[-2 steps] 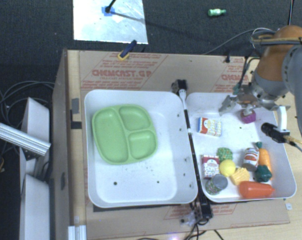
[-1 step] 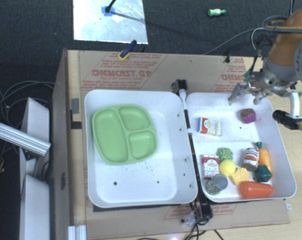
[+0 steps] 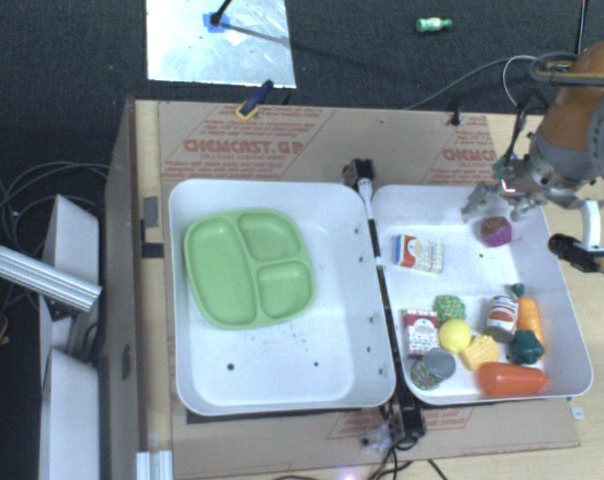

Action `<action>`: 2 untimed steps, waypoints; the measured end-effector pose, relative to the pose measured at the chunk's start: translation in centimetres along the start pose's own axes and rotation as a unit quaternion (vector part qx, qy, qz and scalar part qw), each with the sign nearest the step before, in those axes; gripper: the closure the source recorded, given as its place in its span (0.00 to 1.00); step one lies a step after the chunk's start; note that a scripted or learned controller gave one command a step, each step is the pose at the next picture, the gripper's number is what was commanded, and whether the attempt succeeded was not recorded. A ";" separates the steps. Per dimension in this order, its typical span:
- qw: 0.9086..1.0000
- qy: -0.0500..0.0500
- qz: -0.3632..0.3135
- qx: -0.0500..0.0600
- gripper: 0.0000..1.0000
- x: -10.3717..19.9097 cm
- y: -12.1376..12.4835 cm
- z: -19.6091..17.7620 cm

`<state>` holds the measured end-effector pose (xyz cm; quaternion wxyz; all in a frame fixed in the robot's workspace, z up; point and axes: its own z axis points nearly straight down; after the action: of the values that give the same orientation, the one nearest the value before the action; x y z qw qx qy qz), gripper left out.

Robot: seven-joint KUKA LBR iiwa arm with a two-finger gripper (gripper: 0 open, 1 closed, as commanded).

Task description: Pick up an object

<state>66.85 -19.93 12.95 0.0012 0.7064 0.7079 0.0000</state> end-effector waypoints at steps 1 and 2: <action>1.000 0.000 0.000 0.000 0.00 -0.7 0.0 3.1; 1.000 -0.001 -0.003 -0.002 1.00 -0.7 0.2 1.9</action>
<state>67.05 -20.64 11.03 0.0039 0.7046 0.7096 0.0008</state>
